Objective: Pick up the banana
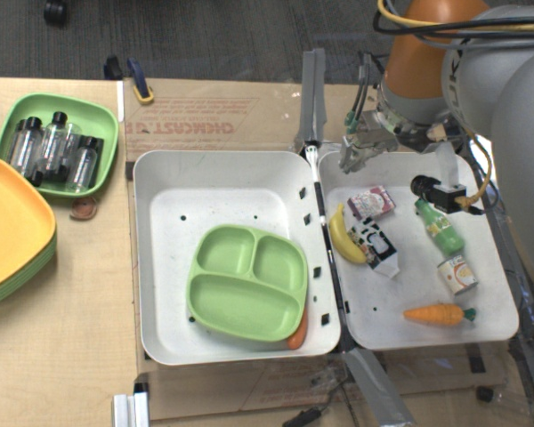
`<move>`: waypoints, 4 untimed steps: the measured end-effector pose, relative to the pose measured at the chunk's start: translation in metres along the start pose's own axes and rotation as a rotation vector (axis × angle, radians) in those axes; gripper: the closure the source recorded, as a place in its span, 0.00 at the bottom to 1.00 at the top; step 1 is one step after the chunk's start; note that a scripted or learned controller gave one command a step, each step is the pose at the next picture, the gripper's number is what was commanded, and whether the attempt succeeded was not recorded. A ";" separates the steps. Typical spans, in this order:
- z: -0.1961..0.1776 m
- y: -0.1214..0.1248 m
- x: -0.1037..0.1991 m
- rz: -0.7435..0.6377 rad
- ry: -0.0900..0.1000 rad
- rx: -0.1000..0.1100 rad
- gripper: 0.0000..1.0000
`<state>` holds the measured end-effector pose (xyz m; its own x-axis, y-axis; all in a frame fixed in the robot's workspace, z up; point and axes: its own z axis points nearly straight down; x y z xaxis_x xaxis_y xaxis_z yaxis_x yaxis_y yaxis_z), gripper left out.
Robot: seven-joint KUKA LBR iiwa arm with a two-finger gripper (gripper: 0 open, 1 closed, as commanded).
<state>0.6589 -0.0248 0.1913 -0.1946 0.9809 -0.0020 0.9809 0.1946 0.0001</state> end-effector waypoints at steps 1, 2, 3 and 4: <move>0.000 -0.001 -0.004 0.082 0.000 0.000 1.00; -0.001 -0.002 -0.012 0.184 0.000 -0.001 1.00; -0.049 0.018 0.091 0.243 0.000 0.002 1.00; 0.083 0.015 0.126 0.205 0.000 0.003 1.00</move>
<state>0.6488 0.1012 0.1082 0.0090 1.0000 -0.0022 1.0000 -0.0090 -0.0030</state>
